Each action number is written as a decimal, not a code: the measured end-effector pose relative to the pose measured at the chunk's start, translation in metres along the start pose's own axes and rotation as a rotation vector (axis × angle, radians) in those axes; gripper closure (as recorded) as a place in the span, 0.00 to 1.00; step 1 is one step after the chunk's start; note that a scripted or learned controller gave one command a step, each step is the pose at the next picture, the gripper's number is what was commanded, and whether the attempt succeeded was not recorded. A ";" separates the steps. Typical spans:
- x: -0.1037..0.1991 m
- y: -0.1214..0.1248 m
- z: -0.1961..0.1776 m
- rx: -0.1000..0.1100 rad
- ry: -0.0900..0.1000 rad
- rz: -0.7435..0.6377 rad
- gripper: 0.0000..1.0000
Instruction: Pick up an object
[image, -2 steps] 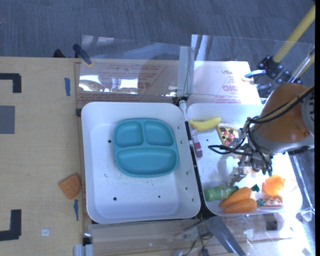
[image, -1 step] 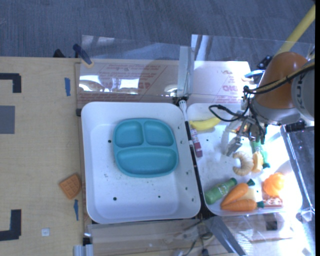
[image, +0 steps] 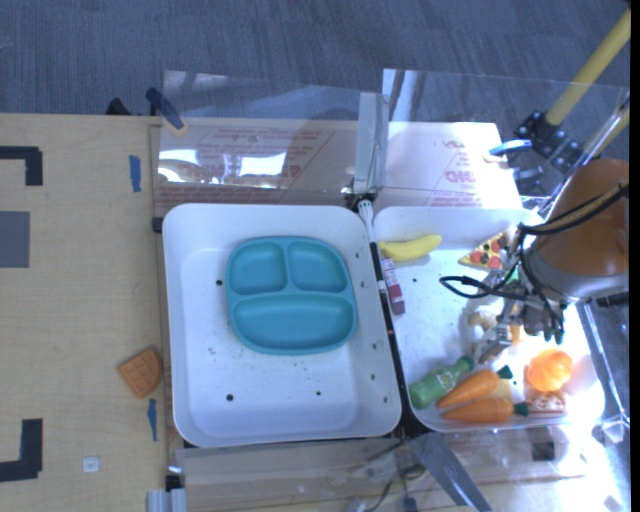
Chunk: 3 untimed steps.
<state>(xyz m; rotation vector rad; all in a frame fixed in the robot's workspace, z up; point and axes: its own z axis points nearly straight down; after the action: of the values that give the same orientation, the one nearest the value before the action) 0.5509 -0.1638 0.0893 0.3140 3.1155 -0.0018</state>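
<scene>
White bins sit side by side on the table: the left bin (image: 200, 400) holds a teal divided plate (image: 290, 295), the right bin (image: 425, 330) toy food along its near edge, carrots (image: 478, 395) included. The pincer (image: 497, 335) hangs just above them; its state cannot be told.

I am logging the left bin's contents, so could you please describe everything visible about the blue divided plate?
The blue divided plate is a teal, rounded-rectangle dish that looks like matte plastic or silicone. It has three compartments: two smaller ones along its far side and one wide one along its near side, and nothing shows in any of them. It lies flat and upright on the floor of the left white bin, somewhat toward the bin's far side, apart from its walls.
</scene>
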 end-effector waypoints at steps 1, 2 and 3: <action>-0.096 -0.021 0.001 -0.005 0.014 -0.087 0.00; -0.027 -0.029 0.001 -0.001 0.001 0.085 0.00; -0.025 -0.029 0.001 0.002 -0.001 0.032 0.00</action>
<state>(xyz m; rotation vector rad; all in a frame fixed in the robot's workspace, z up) 0.5699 -0.1972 0.0890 0.3633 3.1092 -0.0040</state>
